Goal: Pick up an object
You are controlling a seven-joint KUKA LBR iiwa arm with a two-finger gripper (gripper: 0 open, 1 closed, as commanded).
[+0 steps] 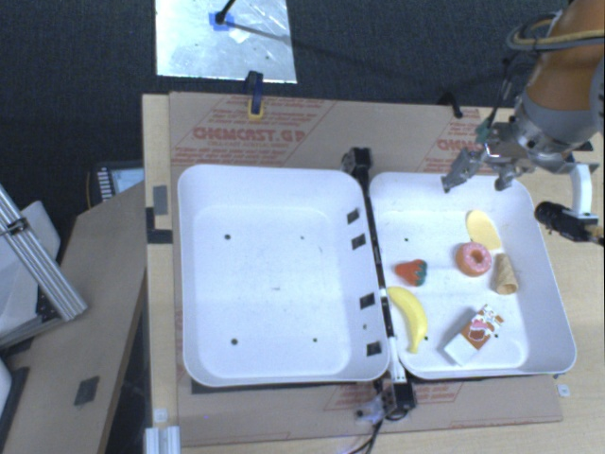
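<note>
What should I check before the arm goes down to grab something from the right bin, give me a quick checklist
1. Gripper above the right bin, near its far edge: ok.
2. Nothing between the fingers: ok, they look spread.
3. Targets in reach: strawberry, banana, donut lie in that bin: ok.
4. Spacing: strawberry and banana lie apart; the donut sits close to a cone-shaped piece: not ok.
5. Gripper directly over a chosen object: not ok.
6. Height above the bin floor: cannot tell.

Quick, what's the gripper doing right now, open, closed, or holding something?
Gripper: open, holding nothing, above the right bin's far edge.
</note>
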